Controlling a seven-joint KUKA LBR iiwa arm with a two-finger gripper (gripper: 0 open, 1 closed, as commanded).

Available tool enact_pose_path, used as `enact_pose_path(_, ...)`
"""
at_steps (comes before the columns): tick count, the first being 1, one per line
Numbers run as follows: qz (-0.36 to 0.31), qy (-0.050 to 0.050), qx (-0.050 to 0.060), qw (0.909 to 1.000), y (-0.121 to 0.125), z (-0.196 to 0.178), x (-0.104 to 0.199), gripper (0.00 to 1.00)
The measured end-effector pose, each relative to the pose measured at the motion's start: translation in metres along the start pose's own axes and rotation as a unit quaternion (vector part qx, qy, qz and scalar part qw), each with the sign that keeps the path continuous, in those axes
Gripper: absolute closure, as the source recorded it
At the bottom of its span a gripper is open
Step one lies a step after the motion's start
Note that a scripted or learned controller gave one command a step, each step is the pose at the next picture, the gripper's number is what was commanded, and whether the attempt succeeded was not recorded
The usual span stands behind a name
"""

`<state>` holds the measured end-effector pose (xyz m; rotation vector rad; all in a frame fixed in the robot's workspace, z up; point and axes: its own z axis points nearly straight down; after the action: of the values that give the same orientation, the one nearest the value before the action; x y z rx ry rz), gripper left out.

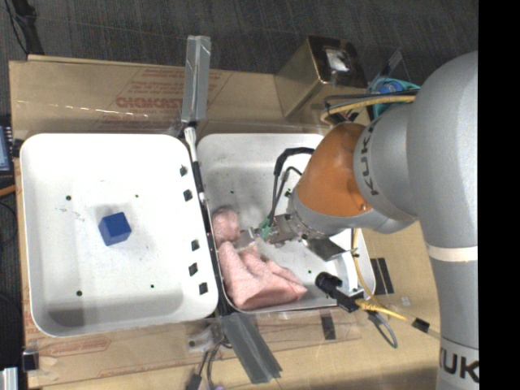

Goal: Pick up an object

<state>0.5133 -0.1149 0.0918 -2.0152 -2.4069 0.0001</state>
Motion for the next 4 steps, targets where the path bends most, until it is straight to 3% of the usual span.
enact_pose_path(1, 0.039, -0.001, 0.000, 0.9992, 0.087, -0.001, 0.003, 0.00)
enact_pose_path(2, 0.052, 0.000, 0.001, 0.9987, 0.029, 0.000, -0.001, 0.00)
enact_pose_path(3, 0.089, -0.001, 0.000, 0.9961, 0.094, 0.000, -0.036, 0.00)
enact_pose_path(4, 0.055, 0.000, 0.000, 0.9985, 0.010, 0.000, -0.052, 0.00)
